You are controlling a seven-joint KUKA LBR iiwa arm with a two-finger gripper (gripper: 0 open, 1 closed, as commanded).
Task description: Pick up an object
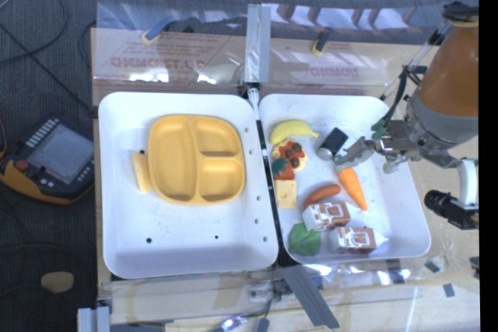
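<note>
The right bin (405, 202) holds several toy foods: a yellow banana (291, 130), a pizza slice (289, 155), a cheese wedge (286, 193), a red sausage (320, 193), an orange carrot (353, 186), two small cartons (330, 215) (357, 239) and a green leafy piece (304, 238). My gripper (347, 152) reaches in from the right and hangs over the bin's upper middle, just above the carrot's top end. Its fingers look open, and nothing sits between them.
The left bin (124, 245) holds a yellow divided plate (196, 158) with a yellow strip (141, 172) beside it. A metal divider (264, 167) separates the bins. A teach pendant (48, 159) lies on the floor at left.
</note>
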